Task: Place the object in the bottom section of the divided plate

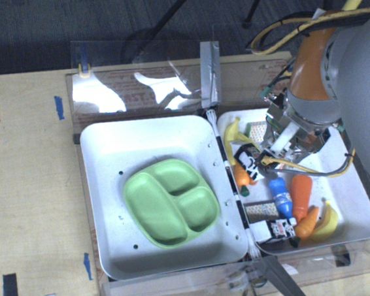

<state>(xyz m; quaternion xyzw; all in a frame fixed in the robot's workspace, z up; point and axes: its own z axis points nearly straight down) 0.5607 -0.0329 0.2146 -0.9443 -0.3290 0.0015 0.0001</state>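
**Which object? Grip tips for the pile right of the plate**

Heads up: nothing is in the plate yet. All the candidates sit in the bin right of the plate, well apart from it with the bin walls between.

The gripper hangs over the clutter right of the plate's top edge, above a black-and-white pack. From this angle I can't tell if it's clamped on anything or released, so don't count on a hold.

My guess is the target is that pack or the small carrot touching it on the side nearer the plate.

- The pack looks light and flat, probably with a slick printed surface. It could slide or tip, so you want to pinch across its short sides.
- The carrot looks like a hard toy: light, stiff, rounded, and likely to roll out of a pinch. Take it across the thick middle, not the tapered end.
- The blue bottle, further right of the plate, is smooth and round. Grab the body, not the cap.

None of it looks fragile.

Everything is packed tight, so expect the neighbours to get nudged. The plate's lower right pocket reads to me as the bottom section, and it's shallow, so release low.
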